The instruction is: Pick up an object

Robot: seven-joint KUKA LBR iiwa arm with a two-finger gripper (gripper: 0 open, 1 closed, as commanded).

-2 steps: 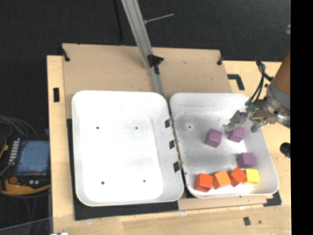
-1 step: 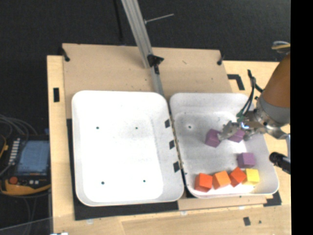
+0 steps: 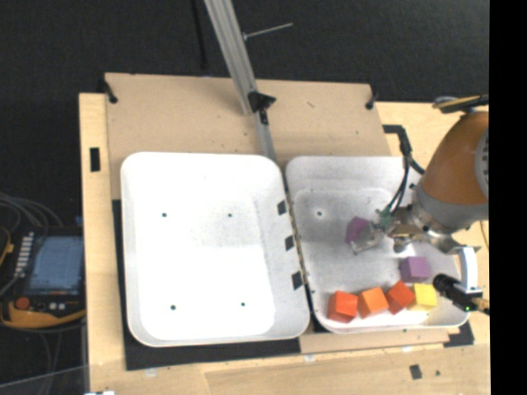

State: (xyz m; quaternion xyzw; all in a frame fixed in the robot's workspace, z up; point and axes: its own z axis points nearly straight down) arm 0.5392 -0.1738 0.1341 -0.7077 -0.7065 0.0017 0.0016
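In the right bin (image 3: 329,179) a purple block (image 3: 357,230) lies near the middle. My gripper (image 3: 380,230) is low over the bin and touches or nearly touches that block's right side. I cannot make out whether the block is in its grasp. A second purple block (image 3: 415,267) lies a little to the lower right. Along the bin's front wall sit a red block (image 3: 342,305), an orange block (image 3: 373,301), another red block (image 3: 400,295) and a yellow block (image 3: 425,295).
The left bin (image 3: 206,245) stands beside the right one, their rims meeting at the centre. A metal pole (image 3: 235,48) slants up from the back of the bench. The arm's orange band (image 3: 457,171) hangs over the right bin's right edge.
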